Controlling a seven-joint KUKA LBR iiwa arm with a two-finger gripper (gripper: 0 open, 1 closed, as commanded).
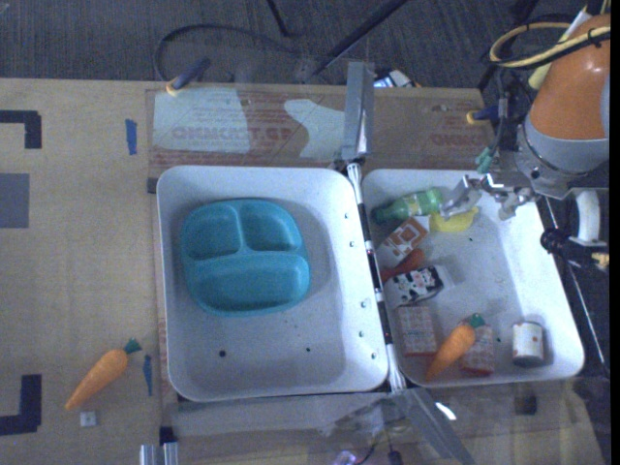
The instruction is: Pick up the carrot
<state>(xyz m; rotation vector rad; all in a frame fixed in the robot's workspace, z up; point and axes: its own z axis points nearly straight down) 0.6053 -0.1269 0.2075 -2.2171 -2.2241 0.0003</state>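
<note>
**Ana:** Nearest the camera, on the bare worktop [87, 289] left of the bins, a carrot [97, 376] lies alone, well apart from everything else.

**Ben:** Another carrot [451, 347] lies in the right bin [557, 298], at its near edge, tip pointing near-left, leafy end touching a small red packet [479, 349]. I'd judge that one the target, since the arm works that side.

**Ana:** What crowds it?

**Ben:** A pink block [418, 329] just beside its tip, a white can [528, 342] near the right wall, a black-and-white box [418, 281] farther in. A loose jumble, probably dumped so each grasp differs.

**Ana:** And the left bin [194, 356]?

**Ben:** It holds a teal divided plate [244, 256], set level, away from the clutter.

**Ana:** The end effector [489, 190]?

**Ben:** Over the right bin's far side, near a green bottle [411, 205] and a yellow piece [455, 221], well apart from the carrot. Fingers look spread, nothing between them.

**Ana:** Beyond?

**Ben:** Cardboard [242, 129] behind the bins, blue tape marks, then dark carpet with cables and stand legs.
</note>
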